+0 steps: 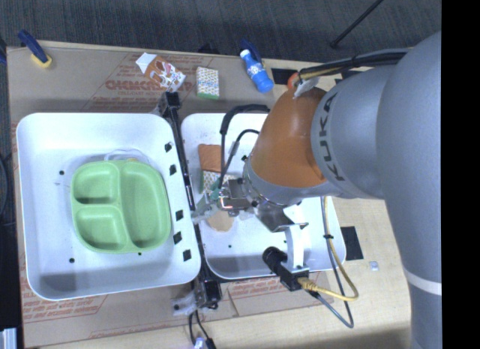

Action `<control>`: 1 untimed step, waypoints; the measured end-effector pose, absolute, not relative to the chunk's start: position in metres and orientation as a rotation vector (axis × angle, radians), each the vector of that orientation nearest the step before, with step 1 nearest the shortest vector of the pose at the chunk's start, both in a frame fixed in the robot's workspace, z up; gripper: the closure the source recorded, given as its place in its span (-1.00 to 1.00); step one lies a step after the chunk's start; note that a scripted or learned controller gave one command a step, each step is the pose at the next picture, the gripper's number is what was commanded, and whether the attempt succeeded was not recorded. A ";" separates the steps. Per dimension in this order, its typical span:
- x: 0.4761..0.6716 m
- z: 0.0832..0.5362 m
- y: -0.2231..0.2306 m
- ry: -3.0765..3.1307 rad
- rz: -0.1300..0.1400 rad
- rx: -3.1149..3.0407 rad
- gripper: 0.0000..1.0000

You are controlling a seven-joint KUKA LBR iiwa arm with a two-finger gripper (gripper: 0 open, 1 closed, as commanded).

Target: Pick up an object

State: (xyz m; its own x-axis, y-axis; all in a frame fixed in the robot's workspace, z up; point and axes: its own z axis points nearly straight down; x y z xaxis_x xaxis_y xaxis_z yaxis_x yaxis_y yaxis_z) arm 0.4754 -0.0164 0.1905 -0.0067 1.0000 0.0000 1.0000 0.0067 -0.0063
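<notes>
The arm (352, 137) reaches low into the right bin (247, 265), gripper (217, 201) near its left wall; jaw state cannot be told. A brown object (210, 157) lies just beyond.

Robot arm (375, 122), grey, entering from the 3 o'clock side of the frame and reaching toward 9 o'clock. Its large grey link fills the right-hand part of the view; the orange band (289, 145) sits just above the wrist. The gripper (217, 201) lies at the arm's 9 o'clock end, pointing down and largely hidden beneath the wrist housing.
</notes>
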 end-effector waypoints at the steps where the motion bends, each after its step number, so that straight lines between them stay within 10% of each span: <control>1: 0.477 0.201 -0.016 -2.232 0.006 -2.207 1.00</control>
State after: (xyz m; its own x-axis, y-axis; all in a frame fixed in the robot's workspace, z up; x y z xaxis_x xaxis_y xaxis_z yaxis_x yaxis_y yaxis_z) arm 0.4769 -0.0163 0.2013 -0.0112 0.9999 -0.0007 0.9999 0.0112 -0.0043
